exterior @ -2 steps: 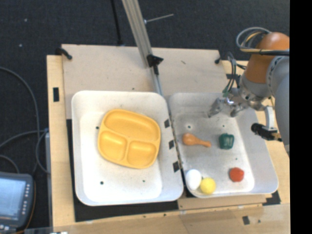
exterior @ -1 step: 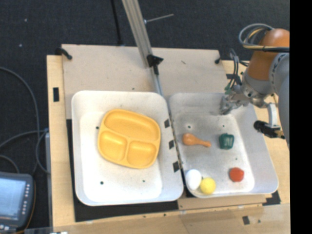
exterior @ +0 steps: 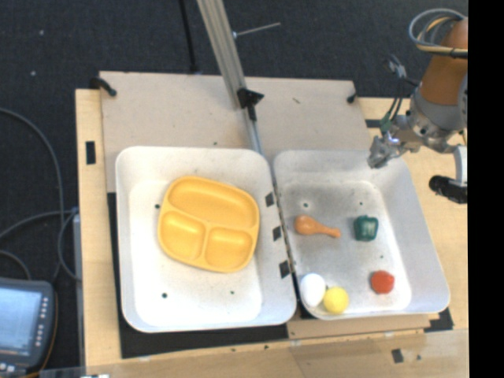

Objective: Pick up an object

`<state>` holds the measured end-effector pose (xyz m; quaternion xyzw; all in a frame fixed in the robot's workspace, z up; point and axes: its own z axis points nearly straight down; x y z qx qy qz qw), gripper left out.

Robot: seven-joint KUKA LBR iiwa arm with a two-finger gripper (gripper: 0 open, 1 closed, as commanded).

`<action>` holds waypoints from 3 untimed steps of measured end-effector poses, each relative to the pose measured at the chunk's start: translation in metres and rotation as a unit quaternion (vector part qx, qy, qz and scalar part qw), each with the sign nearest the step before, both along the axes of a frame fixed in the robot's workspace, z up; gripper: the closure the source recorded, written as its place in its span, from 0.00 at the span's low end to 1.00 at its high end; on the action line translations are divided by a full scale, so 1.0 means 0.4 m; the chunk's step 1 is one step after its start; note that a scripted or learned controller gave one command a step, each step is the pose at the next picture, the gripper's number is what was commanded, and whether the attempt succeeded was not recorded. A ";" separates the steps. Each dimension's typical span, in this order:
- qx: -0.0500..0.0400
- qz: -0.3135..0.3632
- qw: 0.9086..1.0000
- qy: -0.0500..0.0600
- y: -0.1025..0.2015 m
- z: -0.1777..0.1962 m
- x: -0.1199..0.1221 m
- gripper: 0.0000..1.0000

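I see a dark carpeted floor [exterior: 94,30] around my light wooden bench [exterior: 87,211]. A slanted aluminium rail [exterior: 220,38] rises behind it, black cables [exterior: 31,179] trail left, and a small monitor [exterior: 24,321] sits bottom-left.

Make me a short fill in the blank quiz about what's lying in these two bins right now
1. The yellow divided tray lies in the ____ bin as the camera sees it.
2. Next to the white egg sits a ball coloured ____.
3. The gripper hangs over the right bin's ____ corner.
4. The green pepper lies to the ____ of the orange drumstick.

Missing words: left; yellow; far right; right
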<state>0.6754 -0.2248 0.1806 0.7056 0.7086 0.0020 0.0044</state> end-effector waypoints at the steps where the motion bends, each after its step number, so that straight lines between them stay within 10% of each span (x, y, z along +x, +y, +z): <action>1: 0.000 0.001 1.000 0.000 0.002 0.166 0.000 1.00; 2: 0.000 0.002 1.000 0.003 -0.001 0.174 0.002 1.00; 3: 0.002 0.001 1.000 0.004 0.152 0.176 -0.001 1.00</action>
